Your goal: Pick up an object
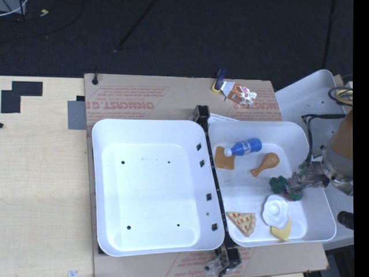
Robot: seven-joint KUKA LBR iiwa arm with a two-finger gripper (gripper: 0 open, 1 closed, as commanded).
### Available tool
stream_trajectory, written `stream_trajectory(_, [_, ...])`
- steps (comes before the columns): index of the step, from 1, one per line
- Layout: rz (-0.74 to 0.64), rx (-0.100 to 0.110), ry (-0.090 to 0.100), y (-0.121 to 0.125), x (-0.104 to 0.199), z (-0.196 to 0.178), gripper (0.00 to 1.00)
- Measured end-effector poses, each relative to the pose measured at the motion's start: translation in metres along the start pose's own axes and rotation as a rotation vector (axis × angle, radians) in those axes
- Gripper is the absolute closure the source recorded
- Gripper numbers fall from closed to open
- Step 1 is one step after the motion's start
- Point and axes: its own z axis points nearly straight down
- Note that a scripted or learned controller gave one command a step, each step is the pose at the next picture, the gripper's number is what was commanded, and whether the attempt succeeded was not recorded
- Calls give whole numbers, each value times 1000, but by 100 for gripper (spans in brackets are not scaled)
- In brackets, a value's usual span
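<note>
The right bin (314,224) holds several toy foods. A blue bottle (245,148) lies near its back, with a brown toast piece (224,158) to its left and a tan drumstick (265,164) to its right. A dark green object (280,184) lies at mid-right. In front of it are a white fried egg (275,210), a pizza slice (242,221) and a yellow cheese wedge (282,231). My gripper (298,185) reaches in from the right and sits low against the green object's right side. The contact is too small and cluttered to read.
The left bin (104,183) is beside the right one, past a black divider (209,172). A small packet (240,94) and a yellow-blue clip (218,81) lie on the cardboard behind the bins. The arm's body (340,154) covers the right bin's right rim.
</note>
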Motion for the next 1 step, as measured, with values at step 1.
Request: stream_trajectory(1, [3, -3, -1, -1, -1, -11, 100])
